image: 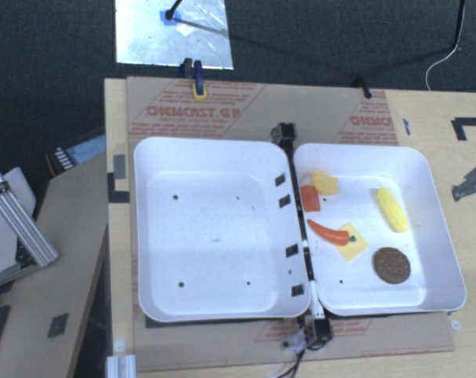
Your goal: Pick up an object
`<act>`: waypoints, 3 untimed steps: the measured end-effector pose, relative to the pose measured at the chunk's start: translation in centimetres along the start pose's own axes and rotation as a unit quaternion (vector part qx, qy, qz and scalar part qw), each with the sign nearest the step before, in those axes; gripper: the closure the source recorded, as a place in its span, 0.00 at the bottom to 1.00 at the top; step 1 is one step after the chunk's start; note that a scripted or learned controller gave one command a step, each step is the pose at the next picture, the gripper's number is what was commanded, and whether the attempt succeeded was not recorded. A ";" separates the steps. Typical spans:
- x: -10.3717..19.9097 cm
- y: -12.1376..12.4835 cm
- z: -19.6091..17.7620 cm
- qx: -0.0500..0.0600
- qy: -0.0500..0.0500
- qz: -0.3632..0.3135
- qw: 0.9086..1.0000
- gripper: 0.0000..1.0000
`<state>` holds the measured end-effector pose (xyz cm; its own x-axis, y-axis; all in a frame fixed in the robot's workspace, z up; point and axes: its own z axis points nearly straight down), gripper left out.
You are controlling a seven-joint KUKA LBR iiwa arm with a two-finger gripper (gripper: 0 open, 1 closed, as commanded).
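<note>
The right bin holds several toy foods. A yellow corn cob lies toward its right side and a brown round patty sits near the front. A red chili pepper lies partly on a yellow cheese slice by the left wall. Behind them are an orange-red block and a small yellow piece. My gripper shows as a grey shape at the view's right edge, outside the right bin and apart from every object.
The left bin adjoins the right one along a central divider with black clips. Both rest on a cardboard sheet. A metal plate lies at the back, and an aluminium rail stands at the left.
</note>
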<state>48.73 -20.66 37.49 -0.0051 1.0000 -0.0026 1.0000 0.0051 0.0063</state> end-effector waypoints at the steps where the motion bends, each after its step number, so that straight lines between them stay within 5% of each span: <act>1: 0.0 3.0 -6.9 -0.002 -0.001 -0.001 1.000 0.00; 2: 0.0 2.9 -7.7 -0.001 -0.001 -0.002 1.000 1.00; 3: 0.0 2.9 -7.7 -0.001 -0.001 -0.002 1.000 0.00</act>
<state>51.58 -20.66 45.16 -0.0093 0.9999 -0.0039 0.9999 0.0093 0.0080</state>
